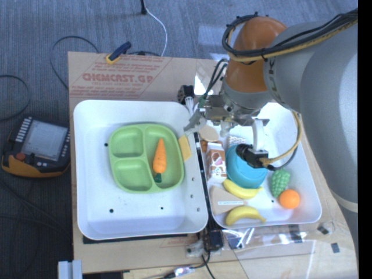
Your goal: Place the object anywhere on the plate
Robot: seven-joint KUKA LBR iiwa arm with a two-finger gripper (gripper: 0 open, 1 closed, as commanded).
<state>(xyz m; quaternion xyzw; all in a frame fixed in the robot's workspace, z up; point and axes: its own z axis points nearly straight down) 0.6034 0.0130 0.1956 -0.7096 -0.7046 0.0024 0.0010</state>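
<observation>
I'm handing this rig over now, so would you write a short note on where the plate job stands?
Gripper: over the inner edge of the right bin; its fingers are hidden beneath the wrist, and nothing can be seen held.
Plate: the green divided plate sits in the left bin.
Done: a toy carrot lies in the plate's long right compartment. A yellow piece rests just off its right rim.
Left, if more is wanted: the right bin has two bananas, an orange, green grapes, a blue cup and a small carton.
</observation>
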